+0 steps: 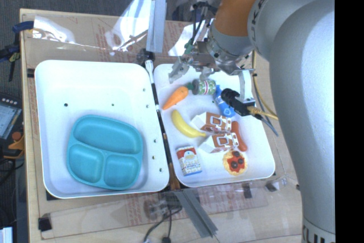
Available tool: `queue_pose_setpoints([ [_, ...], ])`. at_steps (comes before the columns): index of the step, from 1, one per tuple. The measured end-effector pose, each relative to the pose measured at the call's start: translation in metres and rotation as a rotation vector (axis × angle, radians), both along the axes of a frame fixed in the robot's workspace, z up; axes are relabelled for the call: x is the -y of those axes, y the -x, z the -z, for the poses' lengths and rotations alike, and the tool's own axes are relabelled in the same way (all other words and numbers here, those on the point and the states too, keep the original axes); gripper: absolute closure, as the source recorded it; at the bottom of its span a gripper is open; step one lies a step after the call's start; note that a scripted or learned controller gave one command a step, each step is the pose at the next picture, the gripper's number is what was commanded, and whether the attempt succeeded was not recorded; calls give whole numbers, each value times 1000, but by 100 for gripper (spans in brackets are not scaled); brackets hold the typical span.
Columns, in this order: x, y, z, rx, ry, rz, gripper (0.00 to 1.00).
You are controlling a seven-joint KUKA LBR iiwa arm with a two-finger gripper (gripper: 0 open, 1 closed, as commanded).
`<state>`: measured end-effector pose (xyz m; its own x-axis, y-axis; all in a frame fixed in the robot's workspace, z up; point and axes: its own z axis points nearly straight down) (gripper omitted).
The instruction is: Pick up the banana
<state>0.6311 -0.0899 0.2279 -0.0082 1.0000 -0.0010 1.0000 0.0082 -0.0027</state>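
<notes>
**Gripper over the far end of the right bin, banana not held**

- Bench: two white bins side by side. Left bin (51, 82) holds a teal divided plate (105, 152), set toward its near end.
- Right bin (263, 163) is crowded. The banana (185, 124) lies flat on the floor near the bin's middle, on the side toward the left bin, close to the shared wall. It is curved. One end points up toward the carrot; the other meets the edge of a white-and-brown patterned packet (220, 131).
- The orange carrot (175, 97) lies just beyond the banana, tilted, not touching it.
- A green bottle (204, 87) lies on its side just beside the carrot's thick end. A blue item (224, 107) lies near it; I cannot make out what it is.
- Near end of the bin: a small red-and-white box (189, 160), a round yellow toy with red spots (235, 163), and a red sausage-like piece (239, 142) beside the packet.
- The arm reaches in from the right. The gripper (189, 72) hangs over the far end of the right bin, above the carrot and the bottle. Its fingers (174, 70) stand spread apart with nothing between them.
- The gripper and banana are apart, with the carrot lying between them.
</notes>
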Motion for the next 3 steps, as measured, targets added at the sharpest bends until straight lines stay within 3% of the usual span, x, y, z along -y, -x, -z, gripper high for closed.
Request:
queue_pose_setpoints([
  [1,76,42,138,-3,-1,97,0],
  [2,50,155,137,-3,-4,10,0],
  [3,27,154,136,3,7,-123,0],
])
